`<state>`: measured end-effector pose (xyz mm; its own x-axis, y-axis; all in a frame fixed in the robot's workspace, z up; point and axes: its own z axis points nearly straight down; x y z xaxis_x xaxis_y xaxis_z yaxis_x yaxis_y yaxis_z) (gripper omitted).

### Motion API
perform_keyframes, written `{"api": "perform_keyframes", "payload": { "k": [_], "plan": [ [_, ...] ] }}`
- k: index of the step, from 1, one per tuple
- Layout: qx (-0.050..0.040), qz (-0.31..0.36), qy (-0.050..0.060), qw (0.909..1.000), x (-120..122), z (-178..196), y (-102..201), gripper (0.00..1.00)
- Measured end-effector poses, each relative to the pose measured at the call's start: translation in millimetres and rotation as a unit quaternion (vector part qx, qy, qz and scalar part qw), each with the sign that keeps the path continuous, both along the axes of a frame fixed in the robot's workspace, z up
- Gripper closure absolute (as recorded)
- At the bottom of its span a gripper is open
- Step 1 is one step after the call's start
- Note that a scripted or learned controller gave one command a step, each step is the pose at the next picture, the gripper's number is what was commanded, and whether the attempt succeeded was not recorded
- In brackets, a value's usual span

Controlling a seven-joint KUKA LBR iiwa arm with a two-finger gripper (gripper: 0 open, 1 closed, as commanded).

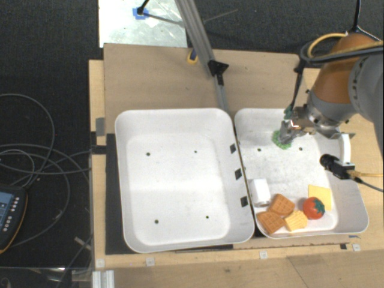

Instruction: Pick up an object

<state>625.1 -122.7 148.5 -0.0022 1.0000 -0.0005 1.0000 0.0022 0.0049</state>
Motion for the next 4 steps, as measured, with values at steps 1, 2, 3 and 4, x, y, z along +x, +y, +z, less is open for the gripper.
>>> {"api": "perform_keyframes", "payload": {
  "k": [1,2,3,4],
  "plan": [
    [-0.0006,0.0,-0.002,1.0,-3.7,63.1,-3.3,1.0],
    [-0.0003,0.002,-0.001,1.0,-2.3,105.1,-3.6,1.0],
    [0.0006,0.004,0.0,1.0,19.4,108.6,49.7,1.0],
    [0.0011,0.004,0.002,1.0,26.7,93.3,104.8,1.0]
  ]
}}
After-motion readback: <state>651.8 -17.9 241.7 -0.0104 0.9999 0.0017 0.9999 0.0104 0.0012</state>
